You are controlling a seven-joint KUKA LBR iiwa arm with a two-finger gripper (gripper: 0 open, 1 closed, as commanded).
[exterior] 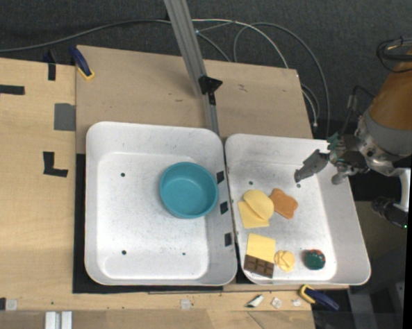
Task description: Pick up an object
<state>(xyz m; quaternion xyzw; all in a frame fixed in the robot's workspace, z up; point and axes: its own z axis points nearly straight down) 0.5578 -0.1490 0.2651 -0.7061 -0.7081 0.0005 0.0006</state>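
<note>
The robot's hand (pixel 320 167) hovers open and empty above the right bin (pixel 348 225). The orange piece (pixel 284 203) lies just below-left; descending squarely over it, clear of the touching yellow piece (pixel 256 206), seems wisest.

It looked like a robotics lab. A plywood bench (pixel 161 95) carried two white bins (pixel 103 189), loose cables (pixel 270 32) and a metal pole (pixel 189 48).

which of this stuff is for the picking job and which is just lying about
For the job: pincer; cheese wedge; orange piece; yellow block; chocolate bar; green ball.
Lying about: blue bowl; cables; blue clamp.
</note>
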